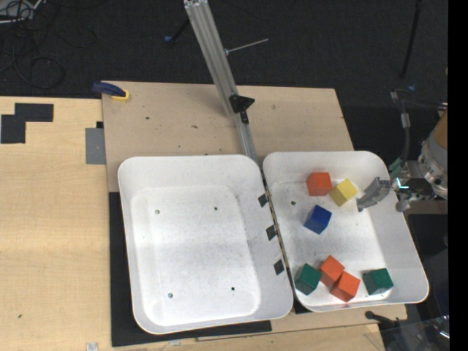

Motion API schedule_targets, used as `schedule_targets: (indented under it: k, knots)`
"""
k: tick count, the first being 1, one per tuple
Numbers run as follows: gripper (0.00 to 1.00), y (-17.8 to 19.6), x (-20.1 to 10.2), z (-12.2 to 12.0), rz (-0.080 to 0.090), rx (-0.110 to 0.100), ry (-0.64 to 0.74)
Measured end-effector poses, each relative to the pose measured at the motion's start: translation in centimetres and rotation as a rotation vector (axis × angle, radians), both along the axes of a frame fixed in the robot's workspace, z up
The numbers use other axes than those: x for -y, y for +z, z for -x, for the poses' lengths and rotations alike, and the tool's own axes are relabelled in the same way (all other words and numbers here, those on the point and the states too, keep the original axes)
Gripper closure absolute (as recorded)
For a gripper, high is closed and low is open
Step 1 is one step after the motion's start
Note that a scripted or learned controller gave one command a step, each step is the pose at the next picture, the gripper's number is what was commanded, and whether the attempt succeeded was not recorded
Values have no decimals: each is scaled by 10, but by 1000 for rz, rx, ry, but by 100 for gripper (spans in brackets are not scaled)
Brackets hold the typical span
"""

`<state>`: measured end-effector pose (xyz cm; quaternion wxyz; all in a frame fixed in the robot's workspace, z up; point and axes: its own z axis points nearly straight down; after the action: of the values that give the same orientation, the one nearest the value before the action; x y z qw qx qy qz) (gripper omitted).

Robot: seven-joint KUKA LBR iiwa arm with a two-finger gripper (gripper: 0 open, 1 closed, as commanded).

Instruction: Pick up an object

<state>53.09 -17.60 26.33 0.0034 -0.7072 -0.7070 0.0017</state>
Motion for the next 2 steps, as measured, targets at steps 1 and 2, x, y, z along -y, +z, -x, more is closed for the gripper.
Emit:
schedule_targets:
  k: [1,2]
  knots:
    - [0,2,1,-1,1,4,-1]
    - [0,-58,-7,6,-1,-2,0]
